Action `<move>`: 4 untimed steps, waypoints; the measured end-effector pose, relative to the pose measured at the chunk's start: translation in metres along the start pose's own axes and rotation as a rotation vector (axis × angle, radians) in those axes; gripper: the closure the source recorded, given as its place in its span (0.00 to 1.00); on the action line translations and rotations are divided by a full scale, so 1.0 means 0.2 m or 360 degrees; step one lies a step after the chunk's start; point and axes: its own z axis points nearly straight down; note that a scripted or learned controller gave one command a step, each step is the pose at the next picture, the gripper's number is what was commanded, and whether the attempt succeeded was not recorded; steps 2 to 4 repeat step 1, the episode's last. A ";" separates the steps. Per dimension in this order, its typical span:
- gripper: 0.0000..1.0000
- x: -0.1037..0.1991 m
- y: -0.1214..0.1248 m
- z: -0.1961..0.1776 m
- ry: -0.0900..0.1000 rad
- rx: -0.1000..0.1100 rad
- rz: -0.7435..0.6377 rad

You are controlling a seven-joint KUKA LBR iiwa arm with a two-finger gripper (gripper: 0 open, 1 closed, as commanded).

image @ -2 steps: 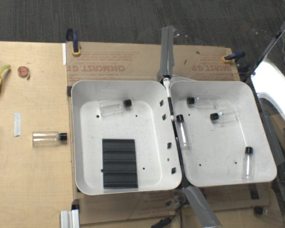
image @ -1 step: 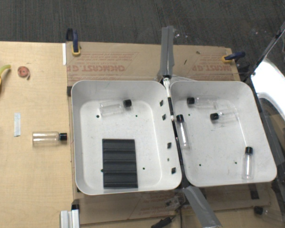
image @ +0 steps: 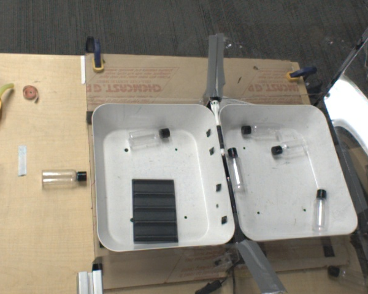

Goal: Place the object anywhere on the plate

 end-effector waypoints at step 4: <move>0.00 0.00 0.00 0.00 0.0001 -0.0001 -0.0001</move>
